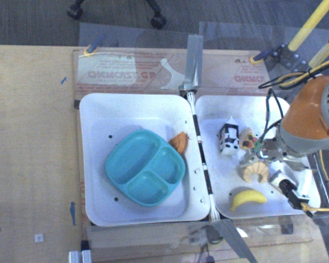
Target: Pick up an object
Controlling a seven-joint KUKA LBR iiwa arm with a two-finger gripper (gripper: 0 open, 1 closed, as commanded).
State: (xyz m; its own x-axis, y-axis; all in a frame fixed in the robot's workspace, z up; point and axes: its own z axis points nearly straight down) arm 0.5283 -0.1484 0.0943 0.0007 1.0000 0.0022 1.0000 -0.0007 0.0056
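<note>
My end effector (262, 154) hangs low over the right bin (214, 111), toward its right side, and my grey wrist with the orange band (310, 111) covers much of that corner. From this slant I cannot tell whether the end effector is wide or narrow, and nothing shows held in it. Crowded close on its left is a small colourful thing (248, 141), too small to make out. Just beyond that stands a black-and-white cow toy (228, 138), upright near the middle of the bin. The left bin (93, 114) sits beside the right one on the pale counter (27, 147). It holds a teal divided plate (145, 169), set at an angle. An orange-brown piece (179, 142) rests by the plate's upper right edge, close to the wall between the bins. The thing nearest me is a tan ridged piece (256, 171), curved like a small pastry, lying just below the end effector on the bin floor. I cannot tell whether I touch it. Below it, a little apart, a yellow banana (248, 198) lies near the bin's front wall, its curve arching upward.
</note>
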